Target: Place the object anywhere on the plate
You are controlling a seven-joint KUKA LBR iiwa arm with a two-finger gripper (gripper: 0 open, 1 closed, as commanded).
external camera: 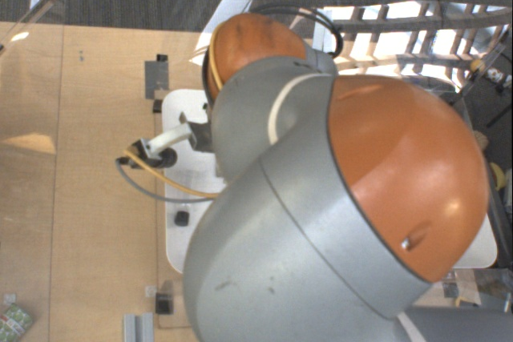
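Observation:
The grey arm with its orange band point(401, 164) rises close under the camera and covers most of both bins. A white fitting point(170, 139) with a black plug and a looping yellow-and-grey cable point(152, 179) sticks out from the arm's left side over the left bin. A small dark object point(182, 216) lies on the white floor of the left bin point(178, 244), apart from the arm. The arm's bulk hides whatever lies below it.
Wooden bench top point(72, 172) spreads to the left of the bins. Dark brackets sit on it at the back point(157, 76) and near the front edge point(163, 303). A strip of the right bin point(481, 252) shows past the arm.

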